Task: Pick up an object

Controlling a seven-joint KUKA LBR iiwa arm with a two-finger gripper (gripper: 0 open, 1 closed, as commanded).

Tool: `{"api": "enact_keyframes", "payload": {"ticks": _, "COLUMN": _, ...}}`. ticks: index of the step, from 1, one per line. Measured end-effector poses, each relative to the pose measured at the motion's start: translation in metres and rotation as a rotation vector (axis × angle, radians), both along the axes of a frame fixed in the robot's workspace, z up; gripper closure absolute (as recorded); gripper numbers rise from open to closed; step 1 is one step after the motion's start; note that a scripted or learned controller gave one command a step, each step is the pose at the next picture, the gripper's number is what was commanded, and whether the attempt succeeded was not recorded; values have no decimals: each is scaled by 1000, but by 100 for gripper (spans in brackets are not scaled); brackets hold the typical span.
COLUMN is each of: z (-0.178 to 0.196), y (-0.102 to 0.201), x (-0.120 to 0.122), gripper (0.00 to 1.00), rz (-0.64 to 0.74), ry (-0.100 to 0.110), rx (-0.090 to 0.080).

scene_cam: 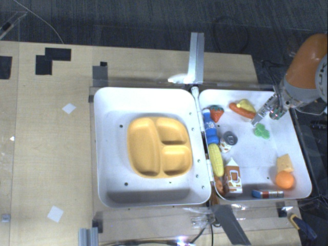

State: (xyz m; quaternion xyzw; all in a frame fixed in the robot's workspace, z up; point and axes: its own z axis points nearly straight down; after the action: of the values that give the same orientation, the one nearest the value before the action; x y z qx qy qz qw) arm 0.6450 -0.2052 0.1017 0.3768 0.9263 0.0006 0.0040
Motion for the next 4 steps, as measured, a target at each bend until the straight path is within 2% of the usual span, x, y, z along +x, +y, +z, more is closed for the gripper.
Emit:
{"api": "enact_keyframes", "payload": {"ticks": 1, "z": 14, "y": 2, "x": 3, "gripper": 100, "rz": 8, "ry": -9, "rx": -3}}
{"api": "enact_keyframes", "payload": {"ticks": 2, "z": 102, "y": 0, "x": -15, "gripper": 100, "rz": -338, "ry": -5, "rx": 2}}
{"api": "enact_keyframes", "payload": {"ticks": 3, "z": 106, "y": 50, "x": 6, "gripper": 100, "rz": -718, "ry": 0, "rx": 6}}
{"api": "enact_keyframes", "payload": {"ticks": 4, "z": 136, "y": 104, "x": 12, "gripper": 100, "rz": -1222, "ry": 1, "rx": 10}}
